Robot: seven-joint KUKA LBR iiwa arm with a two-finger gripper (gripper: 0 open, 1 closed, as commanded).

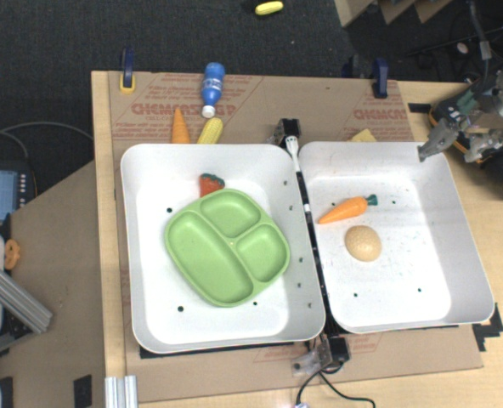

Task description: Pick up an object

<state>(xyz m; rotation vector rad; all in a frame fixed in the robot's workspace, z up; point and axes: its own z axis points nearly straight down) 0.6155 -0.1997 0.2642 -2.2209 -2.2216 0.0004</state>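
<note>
the gripper (445, 134) hangs at the far right edge of the right bin (455, 253), over its upper corner; i cannot tell how it is set. in that bin lie a toy carrot (345, 210) and, just below it, a tan egg-like ball (363, 244). the left bin (145, 253) holds a green divided plate (226, 246) with a red thing (211, 183) at its top rim. red print on the cardboard sheet (260, 87) is too blurred to read surely
</note>
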